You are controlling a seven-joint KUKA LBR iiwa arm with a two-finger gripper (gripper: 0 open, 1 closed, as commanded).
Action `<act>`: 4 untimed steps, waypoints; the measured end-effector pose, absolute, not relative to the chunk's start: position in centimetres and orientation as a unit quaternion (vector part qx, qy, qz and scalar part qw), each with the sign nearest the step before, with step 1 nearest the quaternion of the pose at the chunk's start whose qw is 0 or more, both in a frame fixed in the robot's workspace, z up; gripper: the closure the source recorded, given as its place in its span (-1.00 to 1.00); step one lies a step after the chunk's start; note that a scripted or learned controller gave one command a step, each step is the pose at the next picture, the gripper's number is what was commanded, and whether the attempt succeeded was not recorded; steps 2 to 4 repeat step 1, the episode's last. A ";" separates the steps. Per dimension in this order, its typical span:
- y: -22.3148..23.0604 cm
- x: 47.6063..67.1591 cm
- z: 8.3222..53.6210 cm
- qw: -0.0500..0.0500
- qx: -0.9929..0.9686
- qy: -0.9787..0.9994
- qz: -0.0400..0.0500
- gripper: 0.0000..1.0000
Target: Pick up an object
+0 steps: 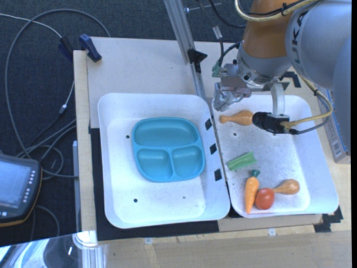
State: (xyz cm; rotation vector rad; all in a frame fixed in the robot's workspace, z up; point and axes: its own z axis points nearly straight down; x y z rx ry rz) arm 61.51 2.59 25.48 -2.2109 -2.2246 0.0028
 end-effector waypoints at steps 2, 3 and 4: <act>8.0 61.3 25.9 0.001 -0.705 -0.710 -0.001 1.00; 8.0 61.3 25.9 0.001 -0.705 -0.710 -0.001 1.00; 8.0 61.3 25.9 0.001 -0.705 -0.710 -0.001 1.00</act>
